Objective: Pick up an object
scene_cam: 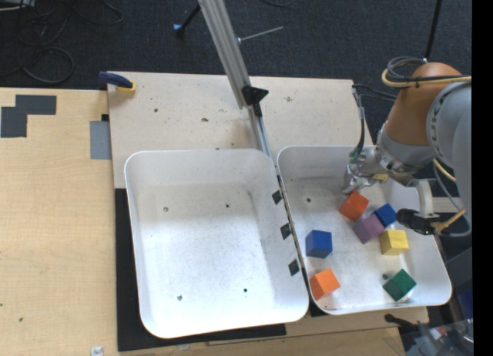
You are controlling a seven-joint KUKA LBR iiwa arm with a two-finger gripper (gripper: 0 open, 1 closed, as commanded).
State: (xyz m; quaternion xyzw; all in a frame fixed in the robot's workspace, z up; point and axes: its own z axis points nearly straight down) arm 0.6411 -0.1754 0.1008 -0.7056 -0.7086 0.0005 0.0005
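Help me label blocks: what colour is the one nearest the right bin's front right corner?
Green: the block, clearest in the camera view.

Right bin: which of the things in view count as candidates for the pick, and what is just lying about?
For the job:
- orange cube right below the gripper
- purple cube
- small blue cube
- yellow cube
- large blue cube
- second orange cube
- green cube

Lying about:
- left bin
- blue-and-yellow clamp
- slanted aluminium bar

Blue clamp (117,81) grips the bench (185,112) edge.
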